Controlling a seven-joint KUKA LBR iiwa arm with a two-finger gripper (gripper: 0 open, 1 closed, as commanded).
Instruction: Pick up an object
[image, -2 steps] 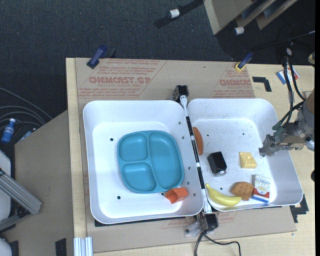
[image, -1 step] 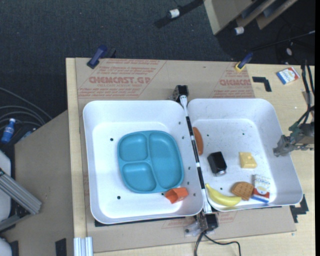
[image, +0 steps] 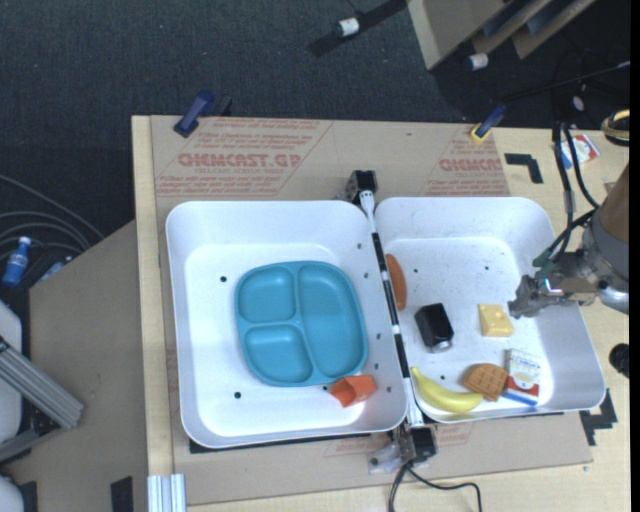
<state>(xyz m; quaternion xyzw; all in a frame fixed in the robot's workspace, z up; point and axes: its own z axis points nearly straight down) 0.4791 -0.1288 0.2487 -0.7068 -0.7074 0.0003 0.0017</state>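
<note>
My gripper (image: 527, 300) hangs over the right side of the right bin (image: 470, 225), just right of a pale yellow block (image: 495, 320). Nothing shows between its fingers. A black box (image: 434, 325) lies near the bin's middle. A yellow banana (image: 443, 398) rests along the front edge, with a brown waffle-like biscuit (image: 486, 380) and a small white packet (image: 523, 372) beside it. An orange piece (image: 397, 281) leans against the divider. In the left bin (image: 200, 240) sit a blue divided plate (image: 300, 322) and a small orange block (image: 352, 390).
The bins stand on a cardboard-covered bench (image: 250, 150). Cables (image: 572, 190) hang at the right near the arm. Blue clips (image: 194, 113) mark the bench's back edge. Bare white floor lies in the back of the right bin.
</note>
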